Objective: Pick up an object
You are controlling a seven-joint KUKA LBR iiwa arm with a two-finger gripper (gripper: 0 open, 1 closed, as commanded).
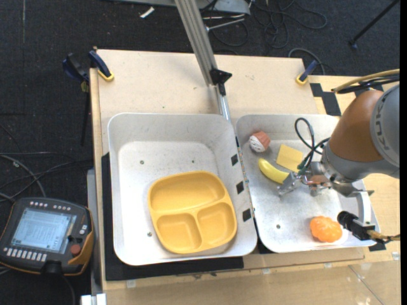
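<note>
At lower centre-left the left bin [121, 170] holds a yellow divided tray [191, 211]; at centre-right, in the right bin [270, 237], lie a small reddish ball [259, 142], a banana [273, 171] and a yellow block [290, 157]; the gripper [287, 187] sits low just beside the banana's right end, its fingers apart with nothing between them; an orange [326, 229] rests at lower right; by my judgement nothing is grasped yet, so closing and lifting remain.

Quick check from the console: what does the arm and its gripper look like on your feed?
The arm is bulky and rounded, grey with an orange band above the wrist. A black cable loops off it. The gripper is small, metallic silver with two thin fingers.
</note>
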